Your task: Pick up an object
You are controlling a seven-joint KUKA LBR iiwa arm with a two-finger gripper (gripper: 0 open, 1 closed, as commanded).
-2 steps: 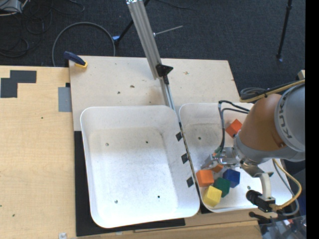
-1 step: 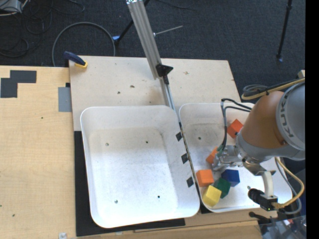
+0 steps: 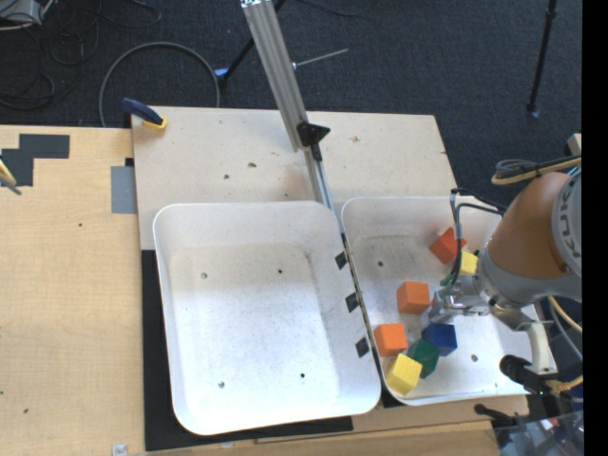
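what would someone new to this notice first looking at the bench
First, the cluster of coloured blocks in the right bin: orange blocks, a blue block, a green block and a yellow block near the front edge. Next, the grey arm with its orange band reaching in from the right, its gripper low among those blocks.

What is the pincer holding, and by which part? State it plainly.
It cannot be told. The pincer sits low among the blocks in the right bin, just above the blue block, with no block seen in its grip.
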